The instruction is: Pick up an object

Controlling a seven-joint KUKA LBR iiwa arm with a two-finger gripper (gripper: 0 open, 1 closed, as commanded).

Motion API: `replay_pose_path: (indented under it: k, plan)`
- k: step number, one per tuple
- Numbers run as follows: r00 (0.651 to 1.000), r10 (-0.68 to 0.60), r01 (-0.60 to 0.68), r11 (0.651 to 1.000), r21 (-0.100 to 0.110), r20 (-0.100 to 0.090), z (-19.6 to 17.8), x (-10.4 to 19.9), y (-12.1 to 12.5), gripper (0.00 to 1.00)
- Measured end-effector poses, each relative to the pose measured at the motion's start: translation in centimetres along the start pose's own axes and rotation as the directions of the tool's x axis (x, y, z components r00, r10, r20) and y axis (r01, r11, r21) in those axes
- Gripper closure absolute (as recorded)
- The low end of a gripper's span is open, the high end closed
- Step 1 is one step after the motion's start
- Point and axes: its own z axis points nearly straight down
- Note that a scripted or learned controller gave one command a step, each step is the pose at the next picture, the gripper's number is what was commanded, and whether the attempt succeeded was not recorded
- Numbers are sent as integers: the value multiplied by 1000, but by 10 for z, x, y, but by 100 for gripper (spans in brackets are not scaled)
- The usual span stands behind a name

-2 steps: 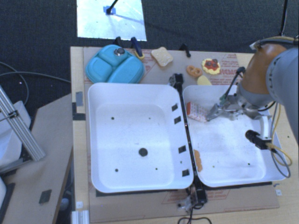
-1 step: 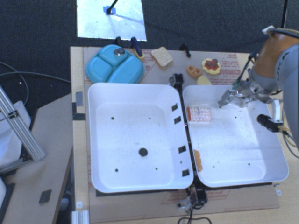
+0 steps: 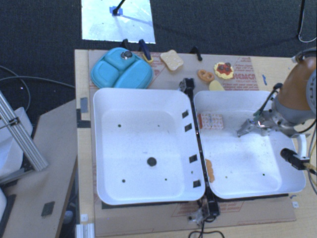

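**Reaching Low Into the Right Bin for a Pick**

Angled down with the gripper (image 3: 244, 131) over the right bin (image 3: 247, 194), apparently aiming at the pink wafer (image 3: 211, 121) near its far left corner. Impossible to tell whether jaws wide or narrow. Counted: two bins; two pieces here, wafer and orange snack (image 3: 209, 170) at the left wall; one dark disc (image 3: 151, 161) mid left bin (image 3: 143, 94).

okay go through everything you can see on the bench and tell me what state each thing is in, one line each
gripper: low in the right bin, nothing seen between its fingers
right bin: holds two items
patterned flat block: lying flat near the right bin's back left corner
orange piece: lying against the right bin's left wall
left bin: holds one small dark round piece
blue divided plate: behind the left bin, leaning over its back rim
toast slice: flat on the bench, outside the bins
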Motion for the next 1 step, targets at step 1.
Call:
replay_pose_path:
  k: [1]
  plan:
    - [1000, -7, 7, 1000, -3, 1, -41, -6, 86, 0]
